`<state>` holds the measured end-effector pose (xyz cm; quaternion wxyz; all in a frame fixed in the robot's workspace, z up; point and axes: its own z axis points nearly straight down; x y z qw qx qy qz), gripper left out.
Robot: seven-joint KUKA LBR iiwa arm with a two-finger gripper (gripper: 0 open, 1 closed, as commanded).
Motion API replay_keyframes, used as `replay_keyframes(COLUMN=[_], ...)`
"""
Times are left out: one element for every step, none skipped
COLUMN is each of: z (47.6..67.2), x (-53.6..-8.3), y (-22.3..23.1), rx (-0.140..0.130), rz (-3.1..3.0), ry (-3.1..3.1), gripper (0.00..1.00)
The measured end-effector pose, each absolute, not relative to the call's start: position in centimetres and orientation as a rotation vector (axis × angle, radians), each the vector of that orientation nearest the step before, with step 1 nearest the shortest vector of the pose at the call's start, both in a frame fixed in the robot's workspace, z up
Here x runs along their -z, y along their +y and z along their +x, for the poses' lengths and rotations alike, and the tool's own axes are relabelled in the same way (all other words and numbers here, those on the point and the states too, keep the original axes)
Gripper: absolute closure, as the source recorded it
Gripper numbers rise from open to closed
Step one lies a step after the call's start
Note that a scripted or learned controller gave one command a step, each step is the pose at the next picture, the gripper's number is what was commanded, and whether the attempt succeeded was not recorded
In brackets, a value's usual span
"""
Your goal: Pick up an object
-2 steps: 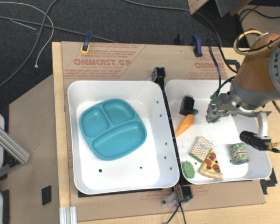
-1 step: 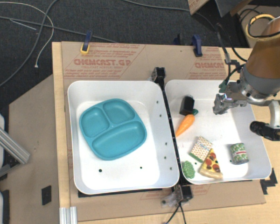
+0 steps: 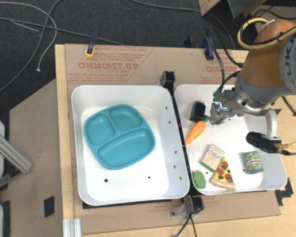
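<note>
Right bin [image 3: 278, 184]: an orange carrot [image 3: 196, 132], tapered and lying at a slant near the divider, its thick end just below the claw [image 3: 218, 113]. Beside the claw lies a black block [image 3: 198, 111]. Whether the claw is spread cannot be told.

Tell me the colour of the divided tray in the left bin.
Teal blue tray, seen clearly in the camera view.

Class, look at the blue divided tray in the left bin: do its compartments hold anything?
Empty. All three compartments of the blue tray show bare blue surface.
</note>
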<state>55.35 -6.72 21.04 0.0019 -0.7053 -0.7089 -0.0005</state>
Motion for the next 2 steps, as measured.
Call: replay_keyframes(z=[55.7,55.8], x=[-20.4,-22.1], y=[-1.0,4.4], rx=[0.001,0.006], rz=[-2.211,-2.213], ry=[-2.225,-2.228], gripper=[1.00,1.00])
